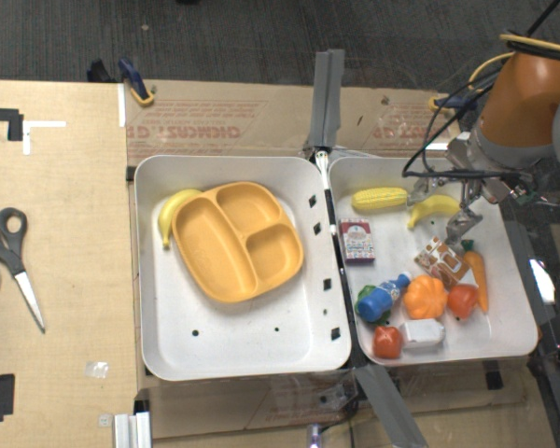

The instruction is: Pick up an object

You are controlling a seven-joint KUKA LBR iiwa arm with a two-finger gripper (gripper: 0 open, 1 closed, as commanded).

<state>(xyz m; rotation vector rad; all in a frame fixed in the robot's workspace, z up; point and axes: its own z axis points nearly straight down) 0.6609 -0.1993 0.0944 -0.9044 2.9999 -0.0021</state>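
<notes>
Gripper (464, 224) hangs over the right bin (515, 250), above a small brick-patterned block (443, 260); nothing between its metal fingers, which look parted. In that bin: one knobbly corn cob (380, 199), one banana (433, 208), one carrot (477, 279), two glossy tomatoes. Left bin (159, 278): one smooth three-compartment yellow plate (236, 240), one banana at its edge.

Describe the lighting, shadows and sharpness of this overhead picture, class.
Camera view: even, soft light; faint shadows beside the yellow tray in the left bin; mild glare on the right bin rim; bin contents sharp; the gripper and arm look slightly soft; the floor at top lies dim.
</notes>
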